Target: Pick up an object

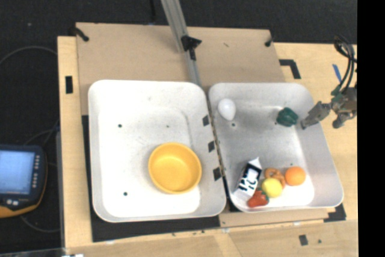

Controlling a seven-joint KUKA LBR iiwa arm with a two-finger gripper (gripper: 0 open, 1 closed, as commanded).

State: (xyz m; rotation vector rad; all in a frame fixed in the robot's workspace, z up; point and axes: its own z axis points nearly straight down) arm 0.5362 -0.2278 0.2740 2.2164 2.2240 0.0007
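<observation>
The end effector (328, 112) is hovering at the right white bin's (319, 156) edge, fingers spread and grasping nothing, while a small dark-green rounded object (287, 117) is lying just to its left, nearest of all.

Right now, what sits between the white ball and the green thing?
Nothing: in the camera view, just bare bin floor separates the white ball from the green thing.

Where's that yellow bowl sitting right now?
The yellow bowl sits in the left bin, toward its near right corner, close to the divide from the right bin.
</observation>
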